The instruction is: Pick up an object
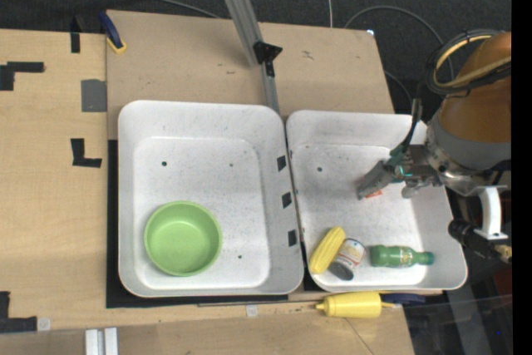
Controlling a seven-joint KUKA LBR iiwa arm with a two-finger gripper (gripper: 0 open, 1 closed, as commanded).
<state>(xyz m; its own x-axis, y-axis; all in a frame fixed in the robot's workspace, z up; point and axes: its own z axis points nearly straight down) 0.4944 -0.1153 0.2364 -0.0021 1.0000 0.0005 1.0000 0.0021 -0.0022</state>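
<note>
Right bin (432,137): yellow corn cob (327,250), small can (348,254), green bottle (400,256) lying along the near wall.
Hand (371,187) low over the bin floor, well apart from them; its opening cannot be told, nothing visibly held.

I see the arm (474,108) reaching in from the right, wrist bent low, gripper (371,185) pointing left and downward.

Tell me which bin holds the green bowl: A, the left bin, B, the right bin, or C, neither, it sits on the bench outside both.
A: the green bowl sits in the near left corner of the left bin, while the green bottle lies in the right bin.
</note>
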